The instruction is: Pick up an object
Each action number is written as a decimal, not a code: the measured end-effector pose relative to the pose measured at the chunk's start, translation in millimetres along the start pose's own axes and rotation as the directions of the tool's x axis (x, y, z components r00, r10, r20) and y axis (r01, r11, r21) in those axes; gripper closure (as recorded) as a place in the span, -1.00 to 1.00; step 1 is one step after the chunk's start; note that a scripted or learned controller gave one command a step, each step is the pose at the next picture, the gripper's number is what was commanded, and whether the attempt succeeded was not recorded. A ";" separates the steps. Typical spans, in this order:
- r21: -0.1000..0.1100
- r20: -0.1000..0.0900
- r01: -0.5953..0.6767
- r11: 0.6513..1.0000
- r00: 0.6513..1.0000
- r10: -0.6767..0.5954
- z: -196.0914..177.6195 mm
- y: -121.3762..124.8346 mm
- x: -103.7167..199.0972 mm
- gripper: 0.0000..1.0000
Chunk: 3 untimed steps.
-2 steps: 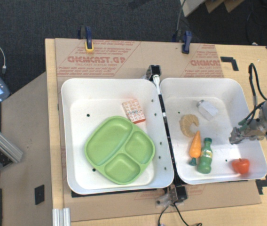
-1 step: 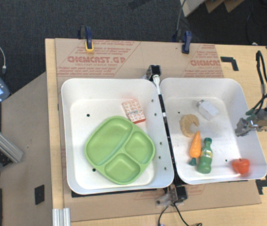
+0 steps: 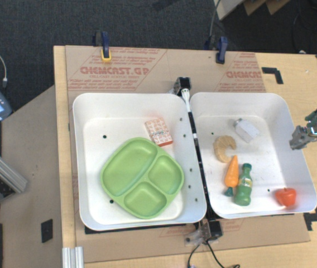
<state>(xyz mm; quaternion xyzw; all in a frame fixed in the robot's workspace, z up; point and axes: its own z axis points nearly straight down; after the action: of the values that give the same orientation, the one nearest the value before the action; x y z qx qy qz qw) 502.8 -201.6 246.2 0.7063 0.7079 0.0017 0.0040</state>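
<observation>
While the gripper [image 3: 303, 136] sits at the outer rim of the right bin [image 3: 281, 108], partly cut off at the frame's edge, I cannot tell how its jaws stand. Nothing appears between them. Nearest to them, below and inward, lies a red tomato-like piece [image 3: 286, 196]; further inward are the green bottle [image 3: 243, 185], touching the carrot [image 3: 232, 172]. Descending from here probably means striking the bin wall, or nudging the carrot while closing on the bottle.

Single fixed camera, overhead, slanted, both bins [image 3: 86, 149] framed
</observation>
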 end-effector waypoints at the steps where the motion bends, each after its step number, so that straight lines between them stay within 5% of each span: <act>1: 0.004 -0.004 0.005 1.000 1.000 -0.005 -4.0 18.1 52.6 1.00; 3: 0.010 -0.006 0.004 1.000 1.000 -0.004 3.4 17.4 154.9 1.00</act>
<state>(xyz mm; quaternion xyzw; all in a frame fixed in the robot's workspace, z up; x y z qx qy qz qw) 519.8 -46.7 242.4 0.7050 0.7092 0.0002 -0.0017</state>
